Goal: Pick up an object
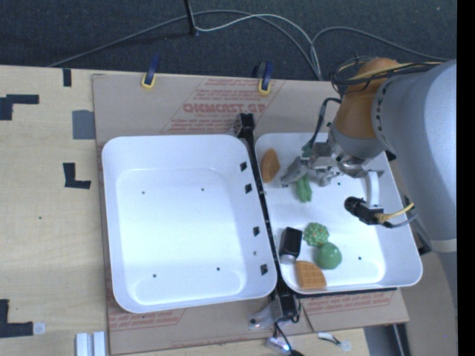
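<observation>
Above the right bin (pixel 393 273), the grey arm (pixel 427 147) reaches in from the right edge, its orange band bent over the far rim and its wrist tilted down toward the bin floor. The gripper (pixel 300 178) points leftward and downward into the far half of the bin; its fingers look spread, one grey fingertip (pixel 289 175) angled to the left, and the small green object (pixel 304 190) lies right at the tips, though whether it sits between them or just under them cannot be told. A black cable fitting hangs off the wrist over the bin's right half.

Going left to right: the left bin (pixel 119 162) shows bare white floor. The black divider clips (pixel 256 199) run along the seam where the two bins meet. Just beyond them, near the far left of the right bin, an orange rounded piece (pixel 270 165) lies beside the gripper's left fingertip, apart from it. In the near part of the right bin, a black block (pixel 289 242) rests close to the seam, a waffle-like orange square (pixel 310 275) lies near the front rim, a green broccoli-like piece (pixel 316 233) sits beside the block, and a green ball (pixel 328 256) touches it on the near side.
</observation>
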Tool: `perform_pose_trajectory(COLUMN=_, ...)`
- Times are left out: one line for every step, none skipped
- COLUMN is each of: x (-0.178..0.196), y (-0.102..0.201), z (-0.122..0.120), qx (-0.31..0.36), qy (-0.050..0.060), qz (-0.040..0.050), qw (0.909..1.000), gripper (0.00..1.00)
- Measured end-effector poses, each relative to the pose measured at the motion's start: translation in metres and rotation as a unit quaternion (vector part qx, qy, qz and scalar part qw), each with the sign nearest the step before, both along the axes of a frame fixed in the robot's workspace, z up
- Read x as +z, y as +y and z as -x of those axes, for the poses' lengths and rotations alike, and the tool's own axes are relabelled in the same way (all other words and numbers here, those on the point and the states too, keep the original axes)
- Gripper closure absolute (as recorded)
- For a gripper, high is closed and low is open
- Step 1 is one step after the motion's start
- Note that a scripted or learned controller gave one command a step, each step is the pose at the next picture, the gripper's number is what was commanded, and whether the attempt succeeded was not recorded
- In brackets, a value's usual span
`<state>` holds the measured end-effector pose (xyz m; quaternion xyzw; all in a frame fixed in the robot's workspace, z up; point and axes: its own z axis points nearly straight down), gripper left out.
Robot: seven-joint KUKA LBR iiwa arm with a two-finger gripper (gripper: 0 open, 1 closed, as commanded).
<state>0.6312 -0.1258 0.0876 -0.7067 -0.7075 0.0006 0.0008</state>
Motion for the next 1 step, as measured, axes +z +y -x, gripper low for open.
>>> perform_pose_trajectory(x=0.0112, y=-0.0006, z=-0.0003, qx=0.000, qy=-0.001, qz=0.0003, qw=1.0000, gripper=1.00)
